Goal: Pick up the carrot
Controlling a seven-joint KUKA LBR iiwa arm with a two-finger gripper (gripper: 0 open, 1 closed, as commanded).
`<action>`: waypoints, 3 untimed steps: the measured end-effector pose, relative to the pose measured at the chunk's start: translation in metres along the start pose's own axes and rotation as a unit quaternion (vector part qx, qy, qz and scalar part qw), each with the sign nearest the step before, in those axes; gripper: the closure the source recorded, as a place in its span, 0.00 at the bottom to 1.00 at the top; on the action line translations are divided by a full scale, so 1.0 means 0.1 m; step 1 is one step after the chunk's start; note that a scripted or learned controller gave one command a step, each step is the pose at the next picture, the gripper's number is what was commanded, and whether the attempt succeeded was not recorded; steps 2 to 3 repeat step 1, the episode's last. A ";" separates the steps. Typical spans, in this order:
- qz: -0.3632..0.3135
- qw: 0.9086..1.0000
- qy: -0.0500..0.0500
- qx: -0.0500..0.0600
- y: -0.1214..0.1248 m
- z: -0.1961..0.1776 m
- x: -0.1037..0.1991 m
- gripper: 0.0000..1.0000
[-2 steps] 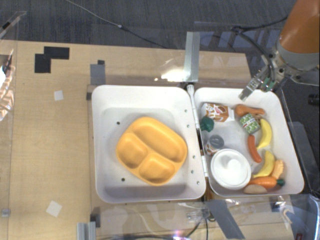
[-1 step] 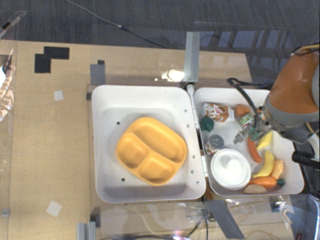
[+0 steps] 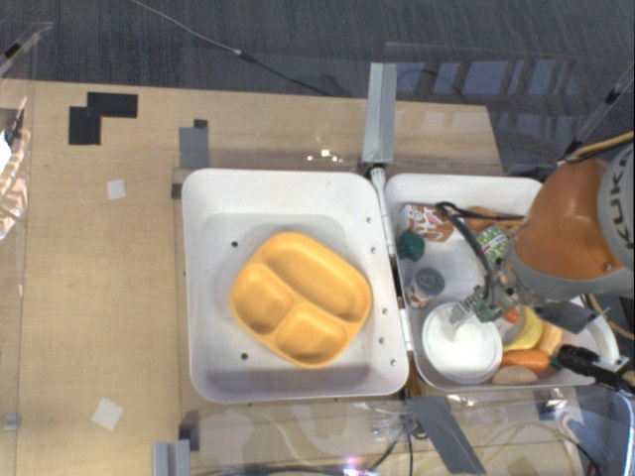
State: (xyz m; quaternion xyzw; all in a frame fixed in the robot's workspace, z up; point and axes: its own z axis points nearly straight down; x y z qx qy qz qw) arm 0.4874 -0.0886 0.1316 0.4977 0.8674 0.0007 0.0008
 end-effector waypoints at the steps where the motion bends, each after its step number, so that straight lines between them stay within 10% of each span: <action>1: 0.176 0.984 -0.002 -0.001 -0.08 0.03 -0.46 1.00; 3: 0.176 0.984 -0.002 -0.001 -0.08 0.03 -0.46 1.00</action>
